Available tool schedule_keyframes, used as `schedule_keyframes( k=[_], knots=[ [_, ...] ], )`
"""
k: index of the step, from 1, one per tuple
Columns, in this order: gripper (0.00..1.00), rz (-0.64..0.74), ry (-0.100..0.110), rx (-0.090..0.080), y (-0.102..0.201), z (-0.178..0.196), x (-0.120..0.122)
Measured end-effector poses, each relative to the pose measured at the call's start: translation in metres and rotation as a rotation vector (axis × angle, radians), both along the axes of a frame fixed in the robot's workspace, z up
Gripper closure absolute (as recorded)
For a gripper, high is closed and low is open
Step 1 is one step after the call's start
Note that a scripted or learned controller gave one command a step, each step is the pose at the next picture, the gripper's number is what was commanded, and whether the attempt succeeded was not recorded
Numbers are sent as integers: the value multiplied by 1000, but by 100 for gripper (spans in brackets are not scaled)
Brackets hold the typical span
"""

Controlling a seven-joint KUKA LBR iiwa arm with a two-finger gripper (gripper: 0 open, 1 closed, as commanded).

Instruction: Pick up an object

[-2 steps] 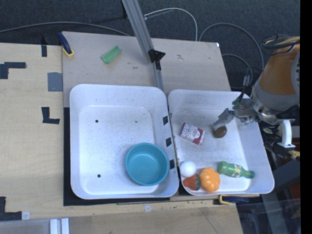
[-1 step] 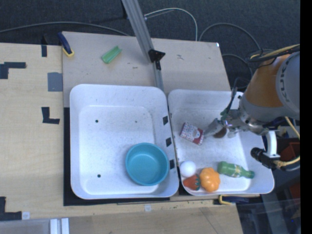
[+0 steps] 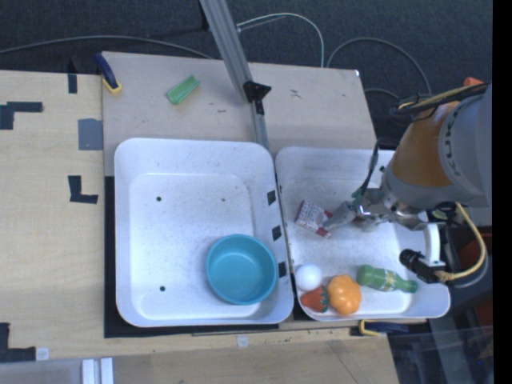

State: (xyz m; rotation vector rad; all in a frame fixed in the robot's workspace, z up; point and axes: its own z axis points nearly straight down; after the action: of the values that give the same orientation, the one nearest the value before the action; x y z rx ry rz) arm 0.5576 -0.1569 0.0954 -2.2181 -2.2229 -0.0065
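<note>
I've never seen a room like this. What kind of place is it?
Probably a robot lab: an arm reaches over two white bins on a bench, with toy food like a pepper and loose cables.

A small red-and-white packet (image 3: 311, 217) lies flat and slightly tilted on the floor of the right bin (image 3: 320, 170), toward its left wall, well above the white ball (image 3: 308, 276).

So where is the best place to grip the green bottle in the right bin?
Probably the middle of the green bottle, from above. It lies flat on its side, long axis across the right bin, so the tool would close across its narrow width.
</note>
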Motion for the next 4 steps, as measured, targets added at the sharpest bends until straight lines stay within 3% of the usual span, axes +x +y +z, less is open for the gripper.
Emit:
schedule_keyframes(
  k=[1, 4],
  knots=[
    [100, 1, -4, -2, 0, 12, 1],
    [100, 0, -3, -6, -15, 177, 1]
  ],
)
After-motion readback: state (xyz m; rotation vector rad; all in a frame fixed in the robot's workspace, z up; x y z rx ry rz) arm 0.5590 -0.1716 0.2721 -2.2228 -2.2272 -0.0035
